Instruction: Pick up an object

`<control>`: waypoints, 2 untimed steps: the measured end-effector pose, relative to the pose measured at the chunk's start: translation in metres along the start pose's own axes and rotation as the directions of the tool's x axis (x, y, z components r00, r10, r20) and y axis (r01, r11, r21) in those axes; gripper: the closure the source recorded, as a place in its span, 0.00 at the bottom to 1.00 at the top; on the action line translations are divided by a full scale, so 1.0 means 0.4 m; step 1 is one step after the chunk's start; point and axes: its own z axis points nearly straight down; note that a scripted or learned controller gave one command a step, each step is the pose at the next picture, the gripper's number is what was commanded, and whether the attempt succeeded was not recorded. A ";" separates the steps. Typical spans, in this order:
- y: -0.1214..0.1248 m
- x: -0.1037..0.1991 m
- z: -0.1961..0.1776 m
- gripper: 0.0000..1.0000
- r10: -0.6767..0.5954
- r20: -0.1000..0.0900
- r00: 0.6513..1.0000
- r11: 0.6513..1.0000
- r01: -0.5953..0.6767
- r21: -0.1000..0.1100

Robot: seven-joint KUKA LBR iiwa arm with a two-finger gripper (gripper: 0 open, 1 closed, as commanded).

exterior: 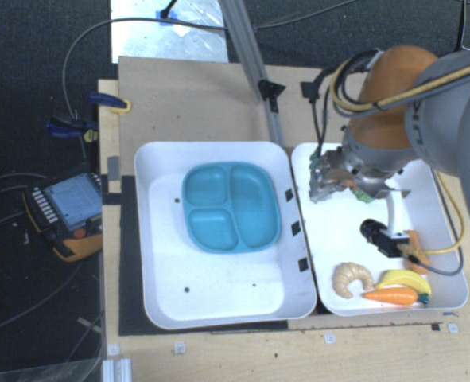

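My gripper hangs over the far left part of the right bin, under the grey arm with its orange band. At that bin's front lie a pale croissant, an orange carrot and a yellow banana, close together. The gripper is well back from them, toward the far side. Nothing shows between its tips from this angle.
The left bin holds a blue divided plate near its far middle. A grey pole slants in from the top to the bins' far edge. Cables and a small handheld device lie on the floor to the left.
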 end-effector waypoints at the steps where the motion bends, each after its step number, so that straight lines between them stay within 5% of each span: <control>1: -0.022 0.123 -0.005 1.00 -0.001 -0.001 1.000 1.000 0.001 0.001; 2: -0.028 0.273 -0.041 1.00 -0.002 -0.001 1.000 1.000 0.002 -0.002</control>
